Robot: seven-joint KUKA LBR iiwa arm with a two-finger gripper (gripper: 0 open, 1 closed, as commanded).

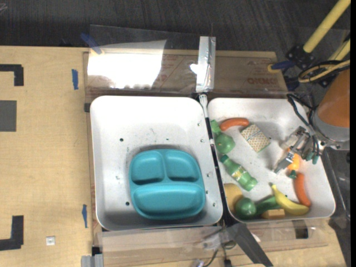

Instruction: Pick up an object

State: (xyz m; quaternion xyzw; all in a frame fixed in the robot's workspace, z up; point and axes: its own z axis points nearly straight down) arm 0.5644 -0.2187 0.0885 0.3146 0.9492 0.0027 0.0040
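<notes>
My gripper (290, 161) hangs low over the right side of the right bin (267, 107), reaching in from the right under the orange wrist band. Just below it lies an orange carrot (302, 189), and a small orange bit sits right at the gripper's tip. A yellow banana (290, 203) lies near the bin's front right corner. A beige textured block (256, 137) rests left of the gripper. Further left are an orange sausage-shaped piece (234, 123), a green toy (224, 144), a green bottle (240, 173) and a green pepper (245, 207).
The left bin (111, 121) holds a teal divided tray (166, 183) toward its front. The wall between the bins runs down the middle. Cables and a yellow pole stand beyond the right bin's far right corner.
</notes>
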